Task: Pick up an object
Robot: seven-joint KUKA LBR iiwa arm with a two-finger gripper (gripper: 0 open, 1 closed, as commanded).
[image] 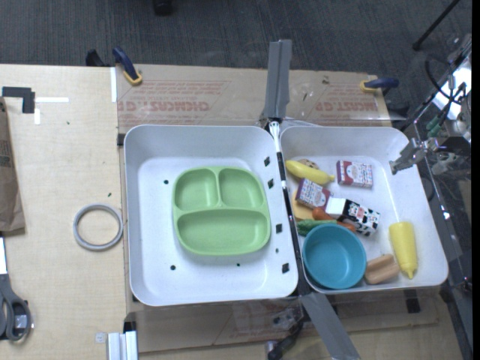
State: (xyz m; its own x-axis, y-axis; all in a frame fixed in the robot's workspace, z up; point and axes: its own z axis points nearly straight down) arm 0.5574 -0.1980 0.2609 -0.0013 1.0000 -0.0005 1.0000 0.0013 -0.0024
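Left of the jaws (400,163), a red carton (354,173).

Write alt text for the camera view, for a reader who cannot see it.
Two shallow white bins sit side by side: the left bin holds a green divided plastic plate, and the right bin holds a round blue bowl, a yellow toy banana, a yellow corn cob and small cartons.

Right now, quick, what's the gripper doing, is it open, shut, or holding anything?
Gripper: cannot be told; it sits at the right bin's far right edge, above the toys.
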